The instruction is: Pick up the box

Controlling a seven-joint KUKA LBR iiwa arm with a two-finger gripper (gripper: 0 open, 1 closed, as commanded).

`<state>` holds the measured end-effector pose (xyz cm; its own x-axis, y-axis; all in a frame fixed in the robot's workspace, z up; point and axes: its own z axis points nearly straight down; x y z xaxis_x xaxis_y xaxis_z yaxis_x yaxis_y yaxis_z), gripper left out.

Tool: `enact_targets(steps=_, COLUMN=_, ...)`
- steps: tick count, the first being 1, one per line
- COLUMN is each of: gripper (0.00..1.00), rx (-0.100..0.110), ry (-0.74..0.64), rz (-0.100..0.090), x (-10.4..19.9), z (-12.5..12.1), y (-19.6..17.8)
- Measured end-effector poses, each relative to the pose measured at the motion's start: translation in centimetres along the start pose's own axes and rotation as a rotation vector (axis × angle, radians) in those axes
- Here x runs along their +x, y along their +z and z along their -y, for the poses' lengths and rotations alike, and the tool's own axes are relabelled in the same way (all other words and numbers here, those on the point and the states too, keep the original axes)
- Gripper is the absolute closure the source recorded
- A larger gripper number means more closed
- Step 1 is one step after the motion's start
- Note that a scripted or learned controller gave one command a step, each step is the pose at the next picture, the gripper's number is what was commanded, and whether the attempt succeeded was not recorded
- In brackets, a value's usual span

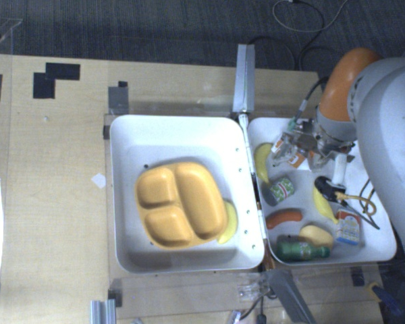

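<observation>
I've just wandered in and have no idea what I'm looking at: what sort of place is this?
Most likely a robotics lab. A grey arm with a gripper reaches over two white bins of toy food and a small box, with cables trailing on the floor.

Pale wooden bench (47, 181), black markings far left. Two shallow white plastic bins side by side on it: left bin (121, 201), right bin (385, 245).
</observation>
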<state>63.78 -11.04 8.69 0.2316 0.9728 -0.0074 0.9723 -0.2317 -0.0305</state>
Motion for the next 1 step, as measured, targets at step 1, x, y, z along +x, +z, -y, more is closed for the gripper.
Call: enact_targets(steps=1, gripper=0.00, rx=0.024, ry=0.246, rz=0.007, x=1.64, z=0.25, y=0.23)
